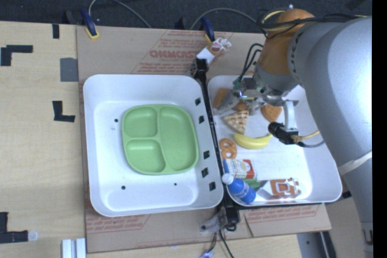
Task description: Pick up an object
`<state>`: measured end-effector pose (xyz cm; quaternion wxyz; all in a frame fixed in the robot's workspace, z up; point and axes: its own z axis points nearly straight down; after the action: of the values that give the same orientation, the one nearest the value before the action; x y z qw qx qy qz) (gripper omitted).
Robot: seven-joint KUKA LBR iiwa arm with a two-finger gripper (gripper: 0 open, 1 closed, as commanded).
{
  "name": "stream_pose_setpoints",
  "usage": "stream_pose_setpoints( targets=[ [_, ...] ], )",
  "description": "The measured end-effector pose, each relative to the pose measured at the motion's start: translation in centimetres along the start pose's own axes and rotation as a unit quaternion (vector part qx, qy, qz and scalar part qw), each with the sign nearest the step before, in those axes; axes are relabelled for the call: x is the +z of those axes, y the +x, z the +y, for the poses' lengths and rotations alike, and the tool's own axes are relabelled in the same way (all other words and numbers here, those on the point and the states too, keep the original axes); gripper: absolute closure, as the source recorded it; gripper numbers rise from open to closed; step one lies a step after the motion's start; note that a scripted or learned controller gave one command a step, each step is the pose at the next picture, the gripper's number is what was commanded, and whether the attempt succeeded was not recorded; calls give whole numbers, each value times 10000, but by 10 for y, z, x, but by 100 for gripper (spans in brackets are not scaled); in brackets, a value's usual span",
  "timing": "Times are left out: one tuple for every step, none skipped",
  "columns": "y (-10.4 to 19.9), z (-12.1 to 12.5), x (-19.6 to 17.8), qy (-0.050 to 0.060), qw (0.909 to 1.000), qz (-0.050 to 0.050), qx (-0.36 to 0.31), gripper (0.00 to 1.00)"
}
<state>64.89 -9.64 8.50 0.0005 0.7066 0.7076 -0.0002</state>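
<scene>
My gripper is down in the far left part of the right bin, under the orange wrist band. Right beside it lie an orange-brown food piece and a tan waffle wedge. A second orange piece sits to its right. Nearer the front are a yellow banana, a pretzel, a small printed carton, a blue bottle and an orange-and-white box. Whether anything is between the fingers is hidden by the wrist.
The left bin holds a green divided plate. Black clips run along the wall between the two bins. A black cable plug hangs off the wrist over the right bin. The big grey arm covers the right side.
</scene>
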Motion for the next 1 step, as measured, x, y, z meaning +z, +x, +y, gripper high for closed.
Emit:
stream_pose_setpoints(
  targets=[
    [-4,17,1,79,10000,13,9,0]
  ],
)
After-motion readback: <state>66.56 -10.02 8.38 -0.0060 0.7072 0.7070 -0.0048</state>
